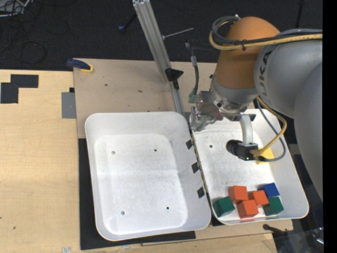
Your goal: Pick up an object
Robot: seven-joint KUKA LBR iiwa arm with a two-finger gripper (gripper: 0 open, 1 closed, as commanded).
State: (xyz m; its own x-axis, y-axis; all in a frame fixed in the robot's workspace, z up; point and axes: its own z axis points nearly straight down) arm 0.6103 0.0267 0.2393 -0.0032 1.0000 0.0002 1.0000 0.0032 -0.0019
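End effector is seen at approx. 11 o'clock of the R bin, low over the bin's corner, just beside the divider btw. the two bins. Its open/closed state can't be told from this angle, nor whether anything is held or touched.

Task objs are grouped at approx. 5 o'clock of the R bin, well apart from the end effector. Three orange blocks are packed together mid-cluster. A green block is set at the cluster's 9 o'clock, a second green block at its 3 o'clock, and a blue block at its 1 o'clock. All are touching or just beside one another.

L bin is placed at 9 o'clock of the R bin on the surface.
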